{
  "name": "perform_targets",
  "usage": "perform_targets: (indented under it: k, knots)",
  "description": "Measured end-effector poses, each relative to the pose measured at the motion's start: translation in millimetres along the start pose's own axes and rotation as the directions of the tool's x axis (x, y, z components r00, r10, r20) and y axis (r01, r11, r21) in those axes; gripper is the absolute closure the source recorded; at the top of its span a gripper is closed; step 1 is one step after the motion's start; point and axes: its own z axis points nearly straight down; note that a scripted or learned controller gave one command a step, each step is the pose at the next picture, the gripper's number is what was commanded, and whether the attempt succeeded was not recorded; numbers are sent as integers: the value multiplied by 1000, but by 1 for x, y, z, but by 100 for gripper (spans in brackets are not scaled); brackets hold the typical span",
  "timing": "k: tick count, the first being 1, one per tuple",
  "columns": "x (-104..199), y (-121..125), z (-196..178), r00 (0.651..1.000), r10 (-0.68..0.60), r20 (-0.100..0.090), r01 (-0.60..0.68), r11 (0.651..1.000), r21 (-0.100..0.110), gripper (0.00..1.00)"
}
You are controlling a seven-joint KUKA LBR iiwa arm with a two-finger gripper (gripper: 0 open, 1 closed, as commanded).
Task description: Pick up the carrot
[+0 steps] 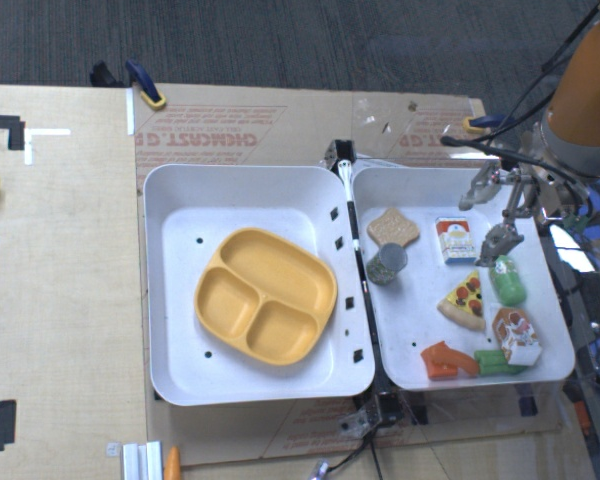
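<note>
My pincer [500,230] hangs over the far right part of the right bin [400,368], a cluster of dull grey metal links and rods below my orange-banded wrist; the fingers [499,240] look spread a little with nothing between them. Just below the pincer, nearly under its tips, lies a smooth, glossy green lump [508,280], rounded like a small pickle or pepper. The carrot [448,361] sits well below and to the left of my pincer, near the bin's front wall: a blocky, bright orange piece with a matte plastic look, its green top [502,361] stretching rightward as a flat green bar. Beside that green end rests a small carton [517,335] printed in red and white. Left of the green lump is a wedge of toy pizza [464,301], yellow with red dots, and above it a small flat card or packet [457,240], white with a red picture. Further left of my pincer lie a tan slice of toast [393,228] with a speckled surface and a grey round can [386,263] touching its lower edge. Far to the left, the left bin [170,268] holds a yellow-orange divided plate [267,295], smooth, rounded and split into three shallow compartments.
</note>
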Motion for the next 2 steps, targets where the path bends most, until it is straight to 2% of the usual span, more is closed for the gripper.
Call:
perform_targets:
  k: [1, 2]
  knots:
    - [21, 112, -7, 963, 269, -1, -269, 963, 0, 0]
    - [40, 174, 29, 788, 616, -2, -616, 788, 2, 0]
